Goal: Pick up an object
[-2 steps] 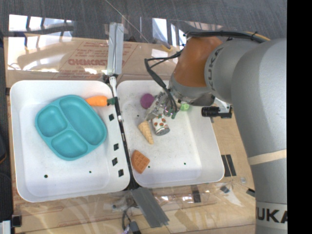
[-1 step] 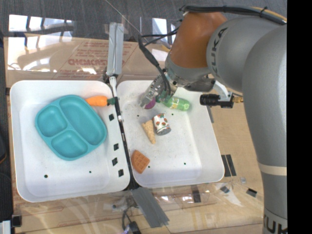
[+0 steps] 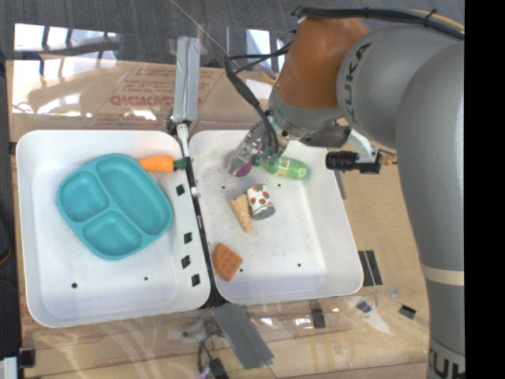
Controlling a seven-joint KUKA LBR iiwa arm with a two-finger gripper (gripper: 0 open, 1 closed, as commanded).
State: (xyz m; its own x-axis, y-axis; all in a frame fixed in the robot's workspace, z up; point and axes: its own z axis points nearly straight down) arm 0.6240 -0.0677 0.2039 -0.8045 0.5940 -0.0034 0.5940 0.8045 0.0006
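My gripper point(image 3: 246, 161) hangs low over the far part of the right bin point(image 3: 316, 243). A small purple thing point(image 3: 245, 168) sits right at its fingertips, and I cannot tell whether it is held. Just to the right lies a green bottle point(image 3: 288, 167) on its side. Nearer the bin's middle are a white can with red spots point(image 3: 259, 201) and a tan cone-shaped piece point(image 3: 242, 212). An orange waffle piece point(image 3: 227, 260) lies by the near left wall. In the left bin, an orange carrot point(image 3: 157, 163) rests beside a teal divided plate point(image 3: 114, 204).
The two white bins meet at a central divider point(image 3: 193, 212) with black clips. A grey upright bar point(image 3: 186, 77) stands behind the bins. The arm's large grey body point(image 3: 418, 133) covers the right side. Brown cardboard point(image 3: 118, 93) lies behind the bins.
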